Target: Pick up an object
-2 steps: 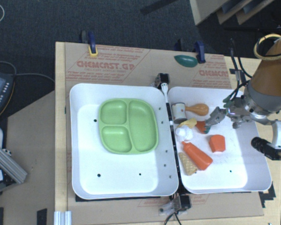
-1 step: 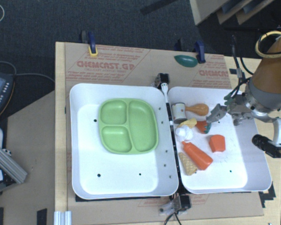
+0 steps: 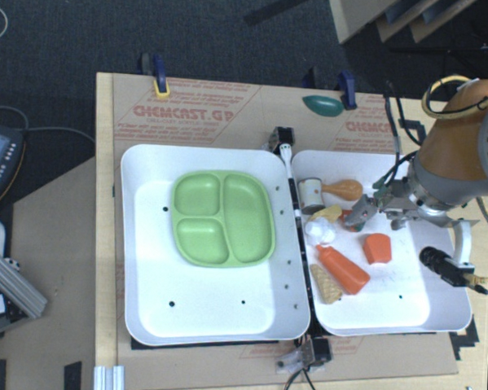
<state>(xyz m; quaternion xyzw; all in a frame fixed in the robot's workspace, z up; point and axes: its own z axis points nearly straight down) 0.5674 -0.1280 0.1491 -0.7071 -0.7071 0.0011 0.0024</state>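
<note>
Gripper (image 3: pixel 355 217) low in right bin (image 3: pixel 441 316) beside orange block (image 3: pixel 377 248); finger opening and grasp cannot be determined.

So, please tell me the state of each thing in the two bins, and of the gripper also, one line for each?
green divided plate: lying flat in the left bin, its compartments bare.
orange bottle: lying on its side in the right bin.
small orange block: resting apart from the bottle.
white lump: resting near the left wall.
gripper: low over the right bin, holding nothing visible.
</note>
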